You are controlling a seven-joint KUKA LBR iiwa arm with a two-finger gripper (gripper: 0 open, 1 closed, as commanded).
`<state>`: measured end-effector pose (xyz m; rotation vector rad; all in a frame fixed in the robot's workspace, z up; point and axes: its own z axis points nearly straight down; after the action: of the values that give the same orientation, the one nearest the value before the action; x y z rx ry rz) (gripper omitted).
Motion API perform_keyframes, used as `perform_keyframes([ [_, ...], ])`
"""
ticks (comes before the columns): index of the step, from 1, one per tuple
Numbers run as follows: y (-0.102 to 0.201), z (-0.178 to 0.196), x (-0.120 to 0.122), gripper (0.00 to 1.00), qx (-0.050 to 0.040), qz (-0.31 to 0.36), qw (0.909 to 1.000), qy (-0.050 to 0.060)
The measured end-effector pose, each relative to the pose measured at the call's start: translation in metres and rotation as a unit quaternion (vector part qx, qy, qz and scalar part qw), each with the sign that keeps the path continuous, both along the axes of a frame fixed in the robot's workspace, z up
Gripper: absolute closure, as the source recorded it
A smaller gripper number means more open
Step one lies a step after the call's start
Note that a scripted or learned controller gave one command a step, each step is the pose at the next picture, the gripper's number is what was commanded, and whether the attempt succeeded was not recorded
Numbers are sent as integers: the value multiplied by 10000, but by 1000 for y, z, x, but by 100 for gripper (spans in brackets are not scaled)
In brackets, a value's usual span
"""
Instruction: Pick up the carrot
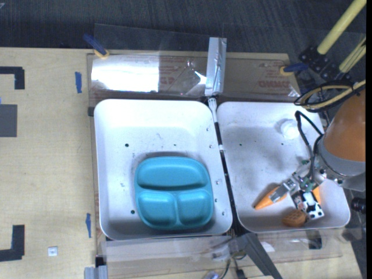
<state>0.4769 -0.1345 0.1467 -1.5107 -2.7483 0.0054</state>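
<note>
Carrot: lies in the right bin, toward that bin's 6 o'clock edge, flat on the floor; its orange tip points to about 8 o'clock and its thicker end to about 2 o'clock.
Tool: down low in the right bin at the carrot's thick end, touching or just beside it. Whether it is open, closed or gripping the carrot, I cannot tell, since the parts there blur together.
Arm: reaches in from 3 o'clock, its orange band above the right bin's 3 o'clock rim.
Brown lump: small and rounded, at about 5 o'clock from the carrot, near the bin's 6 o'clock wall and just beside the tool.
White disc: small, toward the right bin's 1 o'clock corner, well apart from the carrot.
Left bin: holds a blue tray with three compartments, sitting toward that bin's 6 o'clock side.
Table: pale wood, carrying both bins side by side, their inner rims touching.
</note>
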Motion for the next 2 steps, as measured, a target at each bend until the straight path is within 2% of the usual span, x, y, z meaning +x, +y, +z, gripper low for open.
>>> perform_keyframes([
  [1,29,-59,16,0,-4,-476,9988,-63],
  [2,14,-59,5,0,10,-1589,9873,-60],
])
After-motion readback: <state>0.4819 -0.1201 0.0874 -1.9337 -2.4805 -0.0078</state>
